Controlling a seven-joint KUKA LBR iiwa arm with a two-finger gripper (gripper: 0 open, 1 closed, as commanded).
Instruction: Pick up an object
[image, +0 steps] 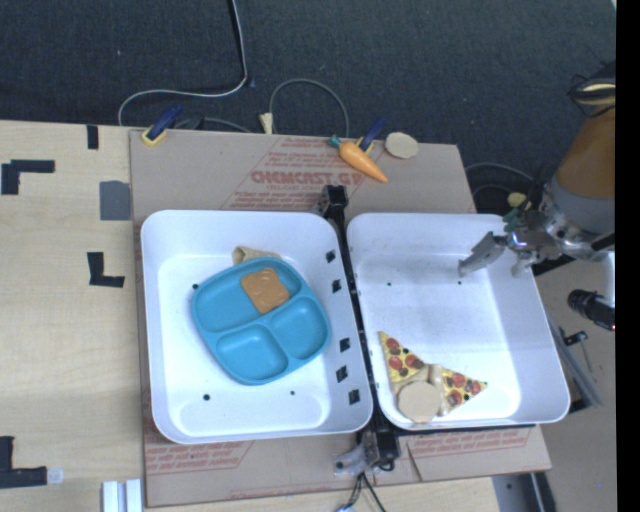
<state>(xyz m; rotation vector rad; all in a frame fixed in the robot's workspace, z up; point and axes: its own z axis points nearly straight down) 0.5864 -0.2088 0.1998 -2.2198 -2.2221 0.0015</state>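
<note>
A pizza slice (410, 364) with red toppings lies at the front of the right bin (440, 300), and a round tan disc (419, 402) rests against it. In the left bin (170, 300) sits a blue divided plate (262, 322) carrying a brown square piece (265, 290); a tan piece (248, 256) pokes out behind the plate. My gripper (483, 254) hangs over the right bin's far right corner, well behind the pizza slice, with nothing seen between its fingers.
An orange toy carrot (361, 161) and a beige disc (401, 146) lie on the cardboard behind the bins. Cables run across the dark floor at the back. A black clip joins the bins at their shared edge (335, 205).
</note>
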